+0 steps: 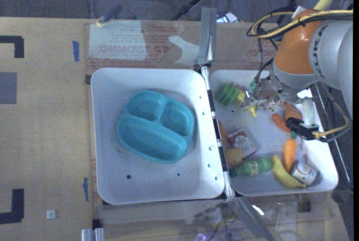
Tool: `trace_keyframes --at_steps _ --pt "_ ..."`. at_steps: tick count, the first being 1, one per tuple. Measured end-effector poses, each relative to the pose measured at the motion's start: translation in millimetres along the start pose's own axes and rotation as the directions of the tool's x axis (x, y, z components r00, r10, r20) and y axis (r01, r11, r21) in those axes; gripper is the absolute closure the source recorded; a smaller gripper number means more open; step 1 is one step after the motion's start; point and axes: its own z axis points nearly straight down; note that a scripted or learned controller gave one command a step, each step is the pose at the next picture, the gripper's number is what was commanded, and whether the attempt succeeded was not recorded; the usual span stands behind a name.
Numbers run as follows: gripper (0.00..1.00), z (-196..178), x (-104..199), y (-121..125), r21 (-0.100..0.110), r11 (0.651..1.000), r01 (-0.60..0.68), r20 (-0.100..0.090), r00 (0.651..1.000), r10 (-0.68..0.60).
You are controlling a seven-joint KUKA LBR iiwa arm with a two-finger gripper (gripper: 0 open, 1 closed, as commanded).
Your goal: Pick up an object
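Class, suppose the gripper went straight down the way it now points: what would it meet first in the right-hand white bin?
Probably the small yellow toy piece lying just under the gripper, close to the green ridged toy. Depth is hard to judge from this slanted view, so it might instead reach the bin's white floor beside it.

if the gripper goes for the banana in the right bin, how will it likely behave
The banana looks like smooth toy plastic, so probably light and a bit slippery. Its curved shape may pivot when pushed. It lies against the carrot, which could shift with it.

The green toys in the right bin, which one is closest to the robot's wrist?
The ridged green toy at the bin's upper left. The other, a green bottle, lies along the bottom edge beside the banana.
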Motion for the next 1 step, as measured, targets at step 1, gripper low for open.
trace_keyframes --at_steps 1 --pt "1.0 -108.7 44.1 39.6 0.009 0.999 -0.039 -0.001 0.999 0.039"
